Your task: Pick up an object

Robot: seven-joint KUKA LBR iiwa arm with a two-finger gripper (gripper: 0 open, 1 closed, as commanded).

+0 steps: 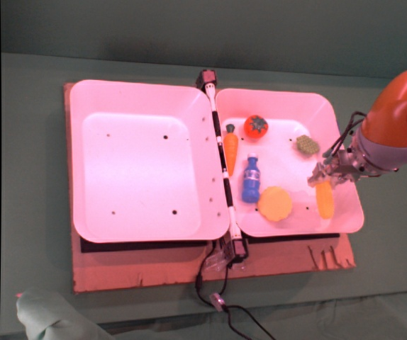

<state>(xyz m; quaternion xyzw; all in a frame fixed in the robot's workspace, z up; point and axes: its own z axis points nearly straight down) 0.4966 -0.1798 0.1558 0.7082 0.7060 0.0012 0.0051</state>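
We see the grey arm [402, 129] with its orange band reaching in from the right, its end effector [324, 177] hanging over the right-hand bin [345, 218] near that bin's right wall. From this angle we cannot tell whether it is open or closed, and nothing shows clearly between its tips.

Just below the end effector lies an elongated orange-yellow piece [324, 199], upright in the view and close to the bin's right wall; whether the two touch we cannot tell. A small greenish knobbly item [306, 144] sits just up and left of the end effector.

Further left in the same bin we find a round yellow-orange disc [275, 204], a blue bottle [251, 179] standing just above and left of it, a toy carrot [230, 147] lying along the bin's left wall, and a red tomato [256, 126] near the back.

The left-hand bin [90, 218] sits beside it, with a black-and-white striped bar [220, 154] running between the two. Both bins rest on a brown board [147, 271] on the green counter [33, 154], and a cable [225, 310] trails off the front.
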